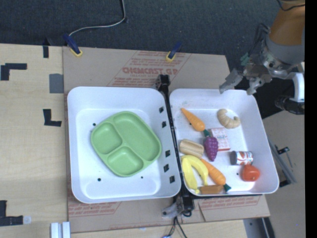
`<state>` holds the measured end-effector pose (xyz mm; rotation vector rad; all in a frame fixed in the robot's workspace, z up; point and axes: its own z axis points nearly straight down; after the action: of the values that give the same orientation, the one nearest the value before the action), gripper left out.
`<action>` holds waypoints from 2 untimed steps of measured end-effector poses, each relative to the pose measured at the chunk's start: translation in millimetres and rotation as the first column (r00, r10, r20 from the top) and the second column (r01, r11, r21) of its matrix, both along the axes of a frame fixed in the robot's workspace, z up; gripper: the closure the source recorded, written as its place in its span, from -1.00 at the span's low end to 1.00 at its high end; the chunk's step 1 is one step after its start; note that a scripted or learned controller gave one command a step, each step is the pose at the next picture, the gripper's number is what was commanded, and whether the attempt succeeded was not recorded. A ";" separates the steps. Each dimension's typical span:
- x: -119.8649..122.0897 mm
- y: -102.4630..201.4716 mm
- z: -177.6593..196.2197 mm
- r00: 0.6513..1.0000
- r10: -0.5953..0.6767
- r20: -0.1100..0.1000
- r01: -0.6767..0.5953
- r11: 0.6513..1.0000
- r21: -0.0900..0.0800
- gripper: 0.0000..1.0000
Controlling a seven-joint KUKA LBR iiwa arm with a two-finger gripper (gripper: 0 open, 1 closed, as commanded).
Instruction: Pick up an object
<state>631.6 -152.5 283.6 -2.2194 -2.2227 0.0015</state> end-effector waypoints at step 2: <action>1.9 56.5 -197.9 1.000 0.000 0.002 0.000 1.000 0.000 -1.00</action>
<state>633.5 -95.9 85.7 -2.2201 -2.2234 -0.0003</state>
